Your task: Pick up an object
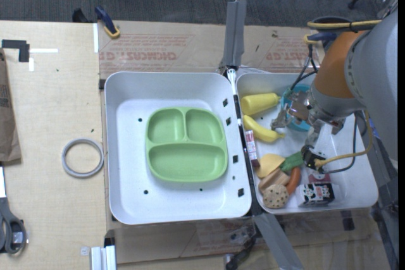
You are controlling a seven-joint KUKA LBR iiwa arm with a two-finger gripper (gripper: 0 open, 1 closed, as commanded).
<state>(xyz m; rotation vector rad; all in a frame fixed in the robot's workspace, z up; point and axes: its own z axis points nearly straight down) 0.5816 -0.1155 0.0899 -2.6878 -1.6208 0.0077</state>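
Observation:
My gripper (286,116) is low in the right bin (354,190), near its back, beside a blue bowl-like object (298,118). Just left of it lie a yellow block (259,102) and a banana (262,129). A red marker (249,143) lies along the bin's left wall. Toward the front are a yellow cheese wedge (271,164), a carrot (293,172), a round cookie (275,197) and a black-and-white carton (317,193). The wrist hides part of the blue object.
The left bin (120,136) holds a green divided plate (186,144). On the bench to the left lie a tape ring (82,157), scissors (9,234) and a brown bag (7,117). A blue clamp (107,22) sits at the back.

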